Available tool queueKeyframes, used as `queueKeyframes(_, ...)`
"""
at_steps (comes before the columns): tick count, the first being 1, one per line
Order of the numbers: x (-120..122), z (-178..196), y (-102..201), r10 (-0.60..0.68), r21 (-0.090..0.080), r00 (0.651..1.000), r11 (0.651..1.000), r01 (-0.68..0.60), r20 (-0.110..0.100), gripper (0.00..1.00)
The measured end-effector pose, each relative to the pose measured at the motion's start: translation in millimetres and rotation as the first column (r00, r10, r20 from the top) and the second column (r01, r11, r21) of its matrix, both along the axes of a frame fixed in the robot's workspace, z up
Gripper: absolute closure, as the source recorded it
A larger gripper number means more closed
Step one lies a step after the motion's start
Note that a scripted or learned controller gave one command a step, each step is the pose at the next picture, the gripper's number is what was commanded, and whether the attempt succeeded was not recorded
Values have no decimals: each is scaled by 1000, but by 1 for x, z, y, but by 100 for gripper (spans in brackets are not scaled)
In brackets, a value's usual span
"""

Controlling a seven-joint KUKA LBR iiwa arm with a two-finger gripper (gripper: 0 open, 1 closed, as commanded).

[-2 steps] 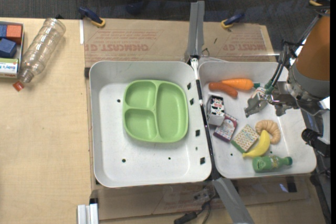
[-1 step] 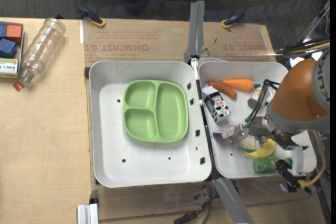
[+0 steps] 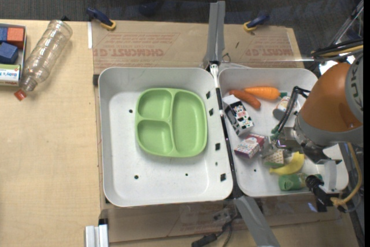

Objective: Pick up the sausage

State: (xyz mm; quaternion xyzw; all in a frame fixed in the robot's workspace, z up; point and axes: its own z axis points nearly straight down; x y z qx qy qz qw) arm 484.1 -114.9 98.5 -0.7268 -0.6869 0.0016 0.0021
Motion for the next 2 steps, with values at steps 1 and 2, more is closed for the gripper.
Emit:
queueKeyframes(1,13,75,-36,-129,-2,992,992,129,3,100)
queueKeyframes(2,102,102,-41,-27,-2,1000,1000,27,4,100)
